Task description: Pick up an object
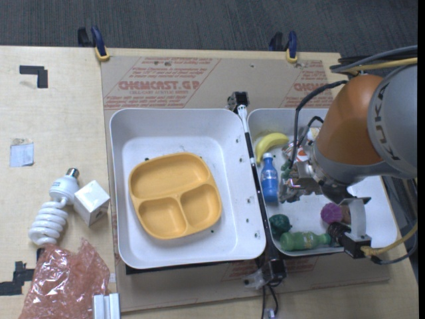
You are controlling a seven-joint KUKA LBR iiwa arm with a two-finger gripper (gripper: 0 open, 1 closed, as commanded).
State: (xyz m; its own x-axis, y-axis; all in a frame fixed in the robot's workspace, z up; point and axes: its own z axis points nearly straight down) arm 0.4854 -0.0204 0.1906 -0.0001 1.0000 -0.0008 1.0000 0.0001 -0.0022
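Camera view: the claw (294, 186) is down in the right bin (372, 205), and nothing shows as lifted yet.

Whether the claw has closed on anything I cannot tell; the arm's wrist covers it. No object is seen raised, so I judge the pick not done: a grasp and a lift are left. Closest is a blue bottle (269, 178), lying just to the claw's left by the bin's wall, with a yellow banana (271, 142) just beyond it toward the bin's far end. On the claw's near side lie a dark green toy (279, 222), a green bottle (304, 240) and a purple ball (331, 212). Farther left of the claw, across the divide, the left bin (133, 244) holds a yellow three-part tray (175, 195).
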